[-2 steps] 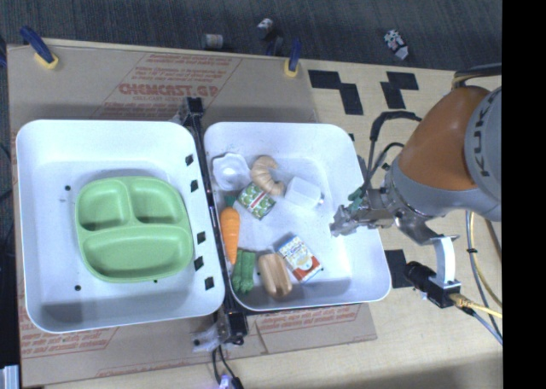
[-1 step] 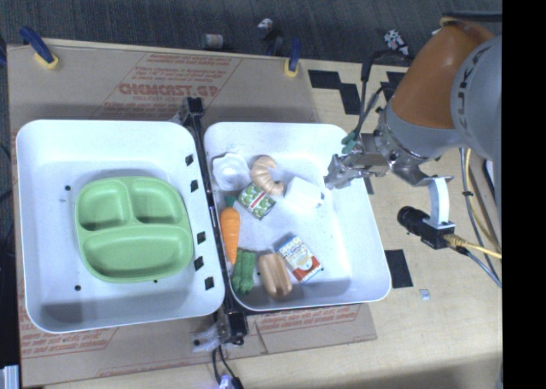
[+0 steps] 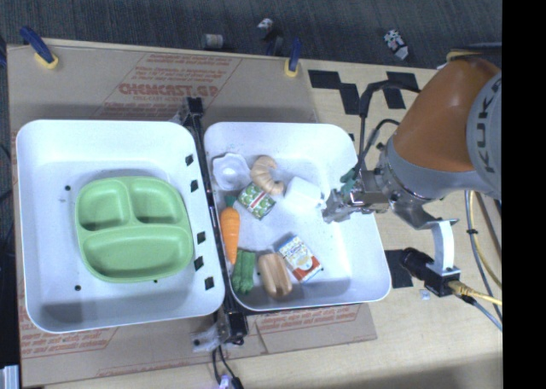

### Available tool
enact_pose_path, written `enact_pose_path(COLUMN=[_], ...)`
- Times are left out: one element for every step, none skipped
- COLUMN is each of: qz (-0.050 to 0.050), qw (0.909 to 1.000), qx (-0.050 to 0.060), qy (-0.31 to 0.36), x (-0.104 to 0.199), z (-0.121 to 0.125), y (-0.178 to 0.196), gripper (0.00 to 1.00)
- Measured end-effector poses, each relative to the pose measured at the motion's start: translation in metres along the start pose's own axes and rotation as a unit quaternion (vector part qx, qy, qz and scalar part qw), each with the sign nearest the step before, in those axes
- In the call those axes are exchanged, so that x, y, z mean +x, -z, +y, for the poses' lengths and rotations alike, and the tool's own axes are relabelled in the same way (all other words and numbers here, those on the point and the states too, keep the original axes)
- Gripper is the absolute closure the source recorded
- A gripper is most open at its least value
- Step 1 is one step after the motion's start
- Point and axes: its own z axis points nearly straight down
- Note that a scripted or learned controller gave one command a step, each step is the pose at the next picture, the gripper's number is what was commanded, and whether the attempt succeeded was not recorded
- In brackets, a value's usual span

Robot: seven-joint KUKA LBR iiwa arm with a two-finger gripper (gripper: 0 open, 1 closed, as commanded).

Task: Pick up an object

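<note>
The gripper [image 3: 334, 206] is hanging over the three o'clock edge of the right bin [image 3: 368, 246]; whether it is spread or pinching anything cannot be told. Toys are lying toward that bin's nine o'clock side: a carrot [image 3: 230, 233] along the wall, a green vegetable [image 3: 245, 270] at six o'clock of it, and a small juice carton [image 3: 299, 258] near the middle. A green divided plate [image 3: 132, 228] is sitting in the left bin [image 3: 43, 293].

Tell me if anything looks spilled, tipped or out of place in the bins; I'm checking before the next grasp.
Nothing looks spilled or damaged. The toy food lies jumbled in the right bin: the carrot sits against its left wall, and two small cartons lie flat. The green divided plate sits level in the left bin.
</note>
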Motion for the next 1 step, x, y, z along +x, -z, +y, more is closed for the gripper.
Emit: enact_pose_path(qz=[-0.001], qw=[1.0000], qx=[-0.002], qy=[0.003], x=[0.0001], z=[0.0013], y=[0.0104], gripper=[1.00])
